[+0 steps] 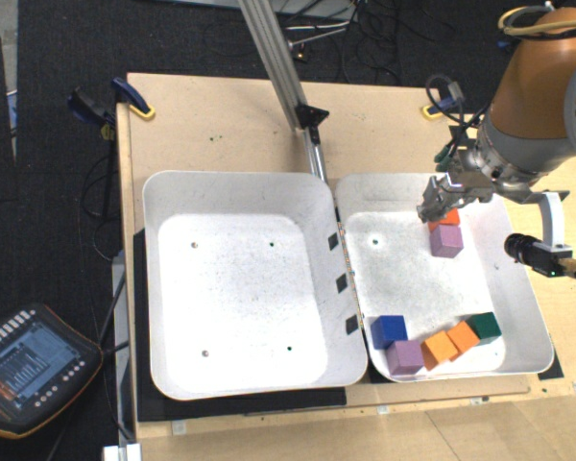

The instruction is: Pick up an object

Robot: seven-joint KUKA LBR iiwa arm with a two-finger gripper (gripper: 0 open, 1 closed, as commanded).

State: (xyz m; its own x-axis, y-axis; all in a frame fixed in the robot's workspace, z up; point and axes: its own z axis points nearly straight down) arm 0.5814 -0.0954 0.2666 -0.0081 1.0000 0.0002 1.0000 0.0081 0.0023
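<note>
Reaching in from the right, the arm [538, 75] places its gripper [440, 206] over the far part of the right bin [403, 192], near that bin's far right corner. The camera view does not resolve the gripper's state; it cannot be told from this angle.

Directly below the gripper, an orange block [448, 218] is partly covered by the gripper body. A purple block [446, 240] sits just beside the orange block on its near side, apparently touching it. Whether the gripper contacts either block cannot be told.

A second group of blocks lies along the near edge of the right bin:
- a blue block [389, 330] near the bin's near left corner;
- a second purple block [405, 356] just in front of the blue block, close to the near rim;
- a second orange block [440, 347] beside that purple block;
- a third orange block [463, 337] next in line;
- a green block [484, 327] at the right end of the row.

The row runs at a slant, rising toward the bin's right edge.

The left bin [163, 195] sits beside the right bin on the bench [221, 113], rims adjoining. A handheld control pendant [29, 368] lies off the bench's near left corner.
</note>
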